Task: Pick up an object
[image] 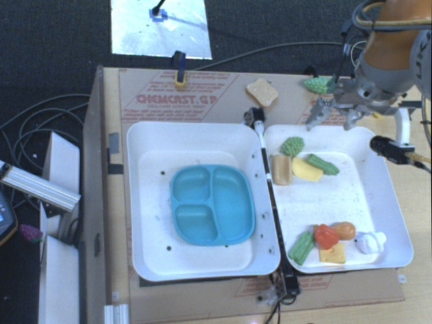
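Note:
My gripper [334, 118] hangs open over the far edge of the right bin [388, 194], with nothing between its fingers. Below it, in the bin's far-left part, lie a green leafy piece [292, 145], a tan piece [281, 169], a yellow piece [307, 172] and a green pickle-like piece [324, 163]. Along the near edge sit a red pepper [326, 235], an orange piece [345, 230], a white object [368, 242], a yellow block [332, 253] and a green pod [302, 247].
The left bin [148, 181] holds a blue divided plate [212, 204]. Behind the bins, a bread slice [262, 92] and a green toy [317, 84] lie on the cardboard. A black attachment [388, 148] juts over the right bin's far-right rim.

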You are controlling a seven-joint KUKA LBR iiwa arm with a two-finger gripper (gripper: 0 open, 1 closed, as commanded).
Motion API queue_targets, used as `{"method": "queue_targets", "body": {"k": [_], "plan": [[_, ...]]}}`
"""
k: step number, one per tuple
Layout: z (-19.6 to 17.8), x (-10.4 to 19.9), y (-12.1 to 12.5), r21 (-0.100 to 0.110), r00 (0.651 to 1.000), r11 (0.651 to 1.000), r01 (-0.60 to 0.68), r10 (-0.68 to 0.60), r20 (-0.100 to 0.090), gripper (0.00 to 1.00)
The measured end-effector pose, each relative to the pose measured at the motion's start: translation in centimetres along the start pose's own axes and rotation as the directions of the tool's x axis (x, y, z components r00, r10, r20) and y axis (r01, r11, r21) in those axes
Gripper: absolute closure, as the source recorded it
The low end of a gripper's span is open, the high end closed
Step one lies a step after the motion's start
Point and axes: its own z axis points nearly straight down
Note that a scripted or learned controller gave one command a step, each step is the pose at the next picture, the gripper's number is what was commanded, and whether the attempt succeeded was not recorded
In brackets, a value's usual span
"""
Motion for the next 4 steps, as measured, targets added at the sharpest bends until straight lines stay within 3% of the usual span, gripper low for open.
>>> {"method": "queue_targets", "body": {"k": [1, 2, 4], "plan": [[10.0, 0.1, 1.1, 0.003, 1.000, 1.000, -0.001, 0.001, -0.001, 0.00], [17.3, -0.1, 2.2, -0.008, 1.000, 1.000, 0.001, -0.001, 0.000, 0.00], [17.2, 0.5, 0.3, -0.009, 1.000, 1.000, -0.003, 0.003, 0.001, 0.00]]}}
